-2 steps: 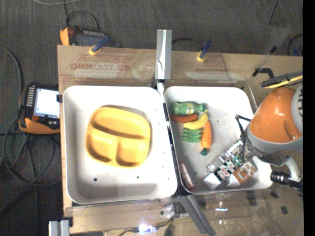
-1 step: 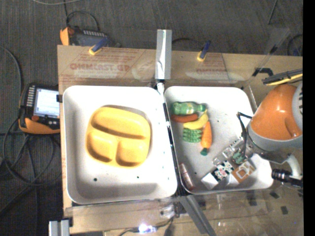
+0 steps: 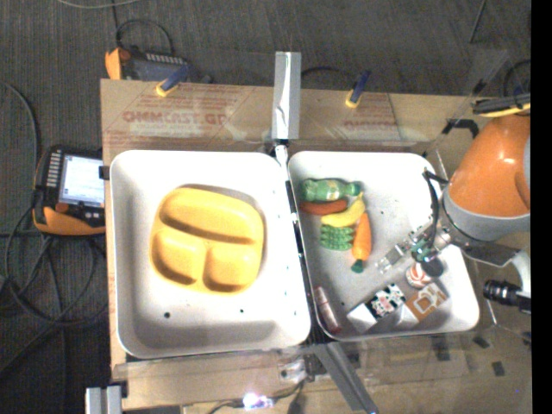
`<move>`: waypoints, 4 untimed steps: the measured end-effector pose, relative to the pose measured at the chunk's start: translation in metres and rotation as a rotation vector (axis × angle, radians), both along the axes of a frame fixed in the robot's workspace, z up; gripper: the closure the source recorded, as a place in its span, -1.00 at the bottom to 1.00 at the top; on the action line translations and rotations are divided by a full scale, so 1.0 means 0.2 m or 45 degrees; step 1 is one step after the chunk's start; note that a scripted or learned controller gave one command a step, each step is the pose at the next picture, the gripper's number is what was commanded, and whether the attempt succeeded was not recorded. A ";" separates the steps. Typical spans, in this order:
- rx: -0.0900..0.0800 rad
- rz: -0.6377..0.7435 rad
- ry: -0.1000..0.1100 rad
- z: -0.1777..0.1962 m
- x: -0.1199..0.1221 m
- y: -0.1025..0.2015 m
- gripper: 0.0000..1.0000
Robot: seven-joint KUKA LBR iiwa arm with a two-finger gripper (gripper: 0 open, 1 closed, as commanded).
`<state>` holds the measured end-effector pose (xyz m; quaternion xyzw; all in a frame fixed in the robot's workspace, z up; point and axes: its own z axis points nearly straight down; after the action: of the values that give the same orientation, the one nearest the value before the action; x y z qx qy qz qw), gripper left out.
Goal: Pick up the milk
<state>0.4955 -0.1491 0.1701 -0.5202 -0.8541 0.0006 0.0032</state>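
The milk (image 3: 380, 307) is a small white carton with black cow patches, lying on its side near the front wall of the right bin (image 3: 390, 159). My gripper (image 3: 420, 254) hangs over the right part of that bin, up and to the right of the carton and apart from it. The grey arm with its orange band (image 3: 492, 178) comes in from the right. Nothing from the bin is visibly lifted off the floor.
A small orange and white item (image 3: 428, 300) lies right of the milk, and a red and white piece (image 3: 417, 274) lies under the gripper. A carrot (image 3: 362, 238), corn and banana (image 3: 340, 224) and a green bottle (image 3: 329, 189) lie further back. The left bin holds a yellow divided plate (image 3: 208, 238).
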 end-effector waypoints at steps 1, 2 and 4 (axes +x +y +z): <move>0.001 0.000 0.000 0.00 0.00 0.00 -1.00; 0.001 0.533 -0.023 -0.25 -0.03 -0.07 -1.00; 0.000 0.456 -0.002 0.18 -0.06 -0.25 -1.00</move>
<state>0.4844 -0.2001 0.2055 -0.3595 -0.9331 0.0006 0.0025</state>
